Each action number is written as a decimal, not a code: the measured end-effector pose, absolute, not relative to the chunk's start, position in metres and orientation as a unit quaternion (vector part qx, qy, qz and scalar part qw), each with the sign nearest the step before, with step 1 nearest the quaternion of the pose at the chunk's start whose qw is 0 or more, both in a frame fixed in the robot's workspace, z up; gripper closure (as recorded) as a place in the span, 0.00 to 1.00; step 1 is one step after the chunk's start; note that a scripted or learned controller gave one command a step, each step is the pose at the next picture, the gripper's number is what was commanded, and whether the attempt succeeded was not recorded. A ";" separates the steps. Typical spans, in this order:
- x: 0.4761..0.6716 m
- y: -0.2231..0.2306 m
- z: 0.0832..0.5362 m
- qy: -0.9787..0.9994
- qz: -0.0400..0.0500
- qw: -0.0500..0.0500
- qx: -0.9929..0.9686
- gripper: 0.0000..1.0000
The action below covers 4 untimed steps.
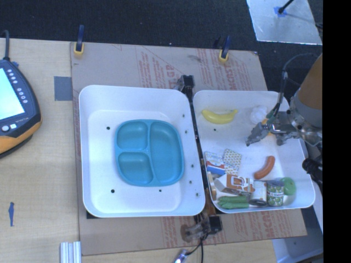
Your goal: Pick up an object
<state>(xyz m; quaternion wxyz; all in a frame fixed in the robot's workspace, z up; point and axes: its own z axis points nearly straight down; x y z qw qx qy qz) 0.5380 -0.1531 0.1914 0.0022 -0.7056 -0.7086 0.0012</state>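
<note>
My gripper (269, 136) hangs over the right side of the right bin (247, 96), open, its two dark fingers spread apart with nothing between them. A yellow banana (219, 115) lies to its left at the back of the bin, and a white crumpled item (258, 114) sits just behind the left finger. Below the gripper lies a reddish sausage (264, 167). Along the bin's front are a green-labelled can (275, 193), a green round item (288, 186), a green pod (233, 202) and several printed packets (231, 160).
The left bin (93, 100) holds a blue divided plate (149, 151). A teach pendant (13, 108) lies at the bench's left edge. Blue clamps (79, 41) (224, 47) pin the cardboard sheet at the back. The orange-banded arm (311, 86) comes in from the right.
</note>
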 end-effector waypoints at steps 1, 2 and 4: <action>0.626 -0.117 0.115 -0.709 0.002 0.002 -0.705 0.00; 0.656 -0.095 0.092 -0.709 0.002 0.001 -0.705 0.00; 0.656 -0.096 0.092 -0.709 0.001 0.001 -0.706 0.00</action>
